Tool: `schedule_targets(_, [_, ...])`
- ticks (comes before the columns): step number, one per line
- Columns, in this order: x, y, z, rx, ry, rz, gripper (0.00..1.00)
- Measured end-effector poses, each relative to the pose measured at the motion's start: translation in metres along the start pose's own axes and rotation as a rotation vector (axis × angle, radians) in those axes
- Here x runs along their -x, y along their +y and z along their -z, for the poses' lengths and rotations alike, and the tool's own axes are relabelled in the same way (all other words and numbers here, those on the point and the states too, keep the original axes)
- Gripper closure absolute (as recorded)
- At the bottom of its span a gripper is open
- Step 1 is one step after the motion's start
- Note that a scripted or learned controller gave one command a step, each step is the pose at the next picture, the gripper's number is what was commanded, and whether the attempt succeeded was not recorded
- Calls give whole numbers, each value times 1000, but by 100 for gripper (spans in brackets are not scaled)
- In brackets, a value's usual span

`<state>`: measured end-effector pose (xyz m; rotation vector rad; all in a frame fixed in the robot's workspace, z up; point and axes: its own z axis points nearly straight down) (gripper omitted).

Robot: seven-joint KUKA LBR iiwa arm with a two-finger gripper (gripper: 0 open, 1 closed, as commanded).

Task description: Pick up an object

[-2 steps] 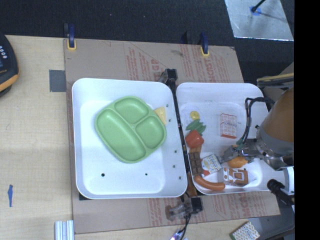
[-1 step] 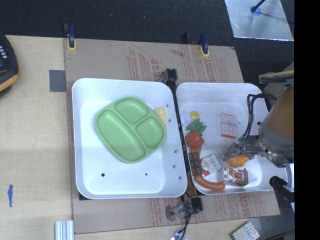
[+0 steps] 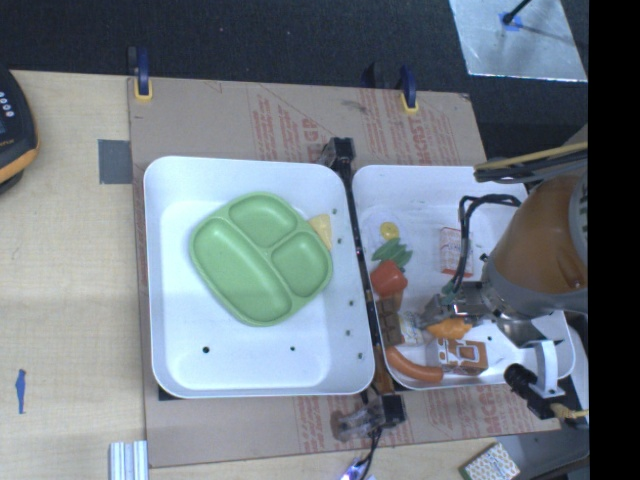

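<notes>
At the lower right of the frame, the grey arm's two-finger gripper (image 3: pixel 452 318), its state not discernible, is seen lowered into the right-hand shallow white bin (image 3: pixel 420 183), with a long orange-brown sausage-shaped toy (image 3: pixel 412 366) lying just below-left, its long axis roughly left-to-right.

Brown cardboard sheet (image 3: pixel 250 118) covers the bench, held by two blue clamps (image 3: pixel 141 73) at its far edge. Grey tape patch (image 3: pixel 114 160) lies left, beside a dark device (image 3: pixel 12 128).
</notes>
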<state>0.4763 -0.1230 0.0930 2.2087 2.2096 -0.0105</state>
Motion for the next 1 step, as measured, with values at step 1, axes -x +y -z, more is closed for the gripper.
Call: schedule_targets(1, [-92, 43, 106, 1, 19, 13, 100])
